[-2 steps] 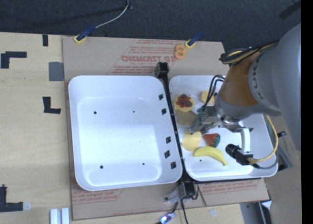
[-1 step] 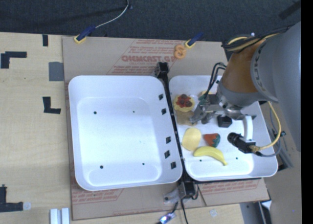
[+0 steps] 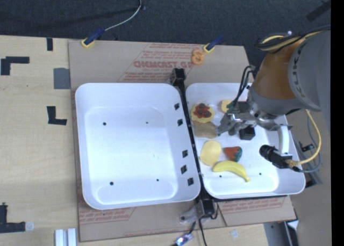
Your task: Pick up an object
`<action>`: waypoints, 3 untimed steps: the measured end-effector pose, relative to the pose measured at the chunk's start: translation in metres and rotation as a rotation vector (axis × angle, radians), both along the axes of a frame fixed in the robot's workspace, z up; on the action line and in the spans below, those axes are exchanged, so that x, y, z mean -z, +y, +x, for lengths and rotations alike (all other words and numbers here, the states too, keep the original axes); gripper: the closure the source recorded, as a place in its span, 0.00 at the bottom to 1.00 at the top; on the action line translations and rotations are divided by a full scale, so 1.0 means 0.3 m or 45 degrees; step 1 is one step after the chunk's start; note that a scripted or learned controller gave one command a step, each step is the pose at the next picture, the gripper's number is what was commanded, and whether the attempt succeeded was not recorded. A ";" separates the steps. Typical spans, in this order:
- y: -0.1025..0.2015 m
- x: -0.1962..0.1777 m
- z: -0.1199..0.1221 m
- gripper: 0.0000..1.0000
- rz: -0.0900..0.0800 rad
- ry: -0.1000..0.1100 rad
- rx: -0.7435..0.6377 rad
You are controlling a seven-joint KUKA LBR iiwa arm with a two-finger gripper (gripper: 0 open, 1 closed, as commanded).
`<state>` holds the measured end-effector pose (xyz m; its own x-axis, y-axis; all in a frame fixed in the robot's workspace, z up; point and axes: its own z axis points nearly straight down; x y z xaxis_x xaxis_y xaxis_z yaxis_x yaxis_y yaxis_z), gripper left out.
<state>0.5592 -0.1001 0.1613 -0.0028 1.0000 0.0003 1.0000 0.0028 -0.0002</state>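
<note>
Single fixed camera above surface [image 3: 32,132], looking down at slant. Both bins in frame: left bin [image 3: 129,97], right bin [image 3: 269,183]. Arm [image 3: 301,73] enters from right. Mid-distance.

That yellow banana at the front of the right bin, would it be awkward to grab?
Probably a little. The banana is curved and looks smooth, so it might slip or swivel between fingers. It lies flat, so it seems unlikely to roll, and it looks like a light toy.

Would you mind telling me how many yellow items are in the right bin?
3 clearly: a banana near the front edge, a yellow lemon-like piece just behind it, and a small yellow piece near the back. The claw may hide others.
</note>
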 end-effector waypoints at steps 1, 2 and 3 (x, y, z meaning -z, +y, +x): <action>-0.007 0.053 0.128 1.00 0.000 0.002 -0.003; -0.088 0.256 -0.107 1.00 0.001 0.011 0.005; -0.026 0.253 0.258 1.00 -0.001 -0.005 -0.007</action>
<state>0.6365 -0.1081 0.0853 -0.0086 1.0000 -0.0002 1.0000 0.0086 0.0035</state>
